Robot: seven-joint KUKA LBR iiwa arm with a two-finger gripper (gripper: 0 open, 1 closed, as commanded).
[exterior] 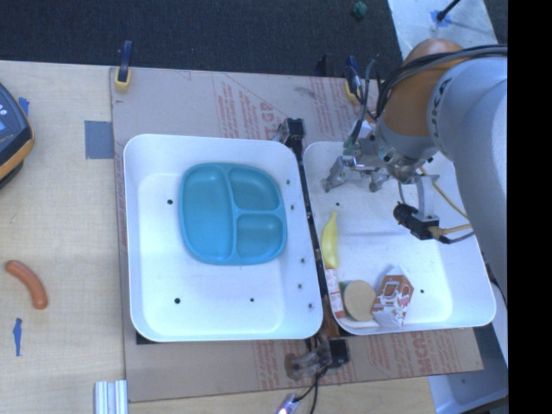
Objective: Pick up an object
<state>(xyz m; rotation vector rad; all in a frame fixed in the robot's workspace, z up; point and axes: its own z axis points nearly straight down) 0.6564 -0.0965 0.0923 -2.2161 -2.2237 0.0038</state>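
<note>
Arm: reached in from the right, over the right bin's (483,304) far end.
Gripper (354,179): fingers spread, nothing held.
Banana (329,240): yellow, laid along that bin's left wall.

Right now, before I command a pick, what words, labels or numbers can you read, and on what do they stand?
None can be read for certain.
Red printed lettering on the brown cardboard sheet under the bins: too blurred to read.
Red-and-white printed carton in the right white bin: print too small.
Dark device with a blue screen at the left edge: nothing legible.
</note>
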